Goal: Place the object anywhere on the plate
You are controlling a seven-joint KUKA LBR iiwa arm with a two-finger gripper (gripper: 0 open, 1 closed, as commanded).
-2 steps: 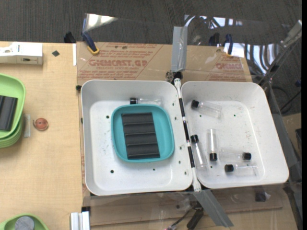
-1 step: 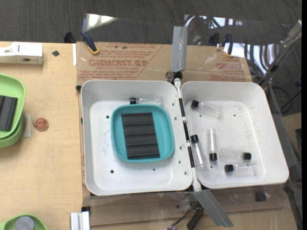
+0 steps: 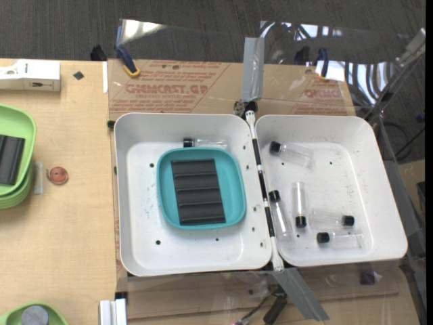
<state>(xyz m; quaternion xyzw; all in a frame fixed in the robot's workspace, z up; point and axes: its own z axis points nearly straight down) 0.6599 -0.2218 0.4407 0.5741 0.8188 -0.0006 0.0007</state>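
Pale wooden tabletop (image 3: 61, 249) fills the foreground on the left, carrying two shallow white plastic bins side by side on a sheet of brown cardboard with red print (image 3: 176, 83). In the right-hand bin (image 3: 379, 181), five clear plastic vials with black caps lie scattered. Nearest are two lying crosswise, one (image 3: 338, 238) just in front of the other (image 3: 335, 218). Beside them one vial (image 3: 298, 205) points away from the camera, another (image 3: 277, 212) lies along the wall shared with the other bin, and the fifth (image 3: 289, 152) sits slantwise near the far corner.

The left-hand bin (image 3: 135, 202) holds a teal square plate with rounded corners (image 3: 233, 188), a black ribbed insert (image 3: 197, 191) resting on it. A sixth clear vial (image 3: 203, 142) lies on the bin floor just beyond the plate's far rim, not on the plate.

At the left edge sit stacked lime-green dishes (image 3: 17, 181), a small reddish-brown disc (image 3: 58, 175) nearby, and a white box (image 3: 30, 75) farther back. Whether the end effector is released or clenched cannot be told.
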